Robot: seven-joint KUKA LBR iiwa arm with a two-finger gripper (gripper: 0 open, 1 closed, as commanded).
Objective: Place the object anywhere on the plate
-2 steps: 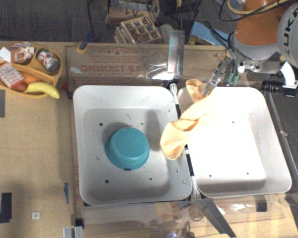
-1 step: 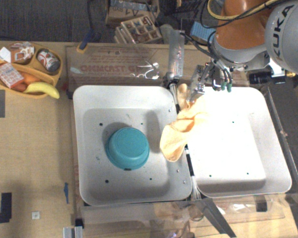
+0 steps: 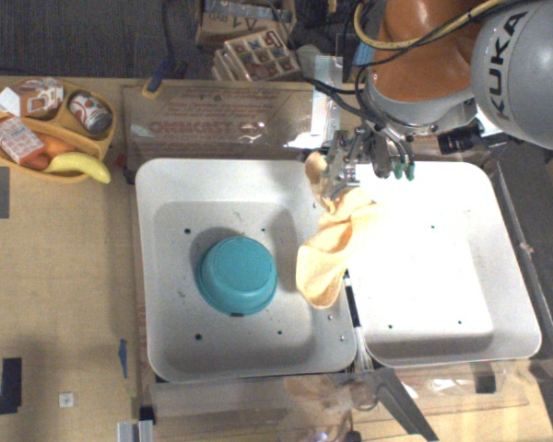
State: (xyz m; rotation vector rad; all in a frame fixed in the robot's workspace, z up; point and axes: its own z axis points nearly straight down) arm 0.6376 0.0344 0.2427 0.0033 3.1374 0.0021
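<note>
The wooden worktop (image 3: 55, 274) carries two shallow white bins side by side: the left bin (image 3: 166, 191) and the right bin (image 3: 452, 284). The grey arm (image 3: 521, 63), with its orange band above the wrist, reaches in from the right and ends over the ridge where the two bins meet, near their far edge. A teal plate (image 3: 238, 275), lying upside down like a shallow bowl, sits in the middle of the left bin. A yellow cloth (image 3: 327, 251) hangs from the gripper (image 3: 336, 175) and drapes down across the divide between the bins, its lower fold resting on the left bin's right rim, just beside the plate but apart from it. The gripper is closed narrowly on the cloth's top edge, pinching it between the fingers. At the far left of the worktop stands a yellow tray (image 3: 46, 136) with toy food, including a banana (image 3: 78, 165).
</note>
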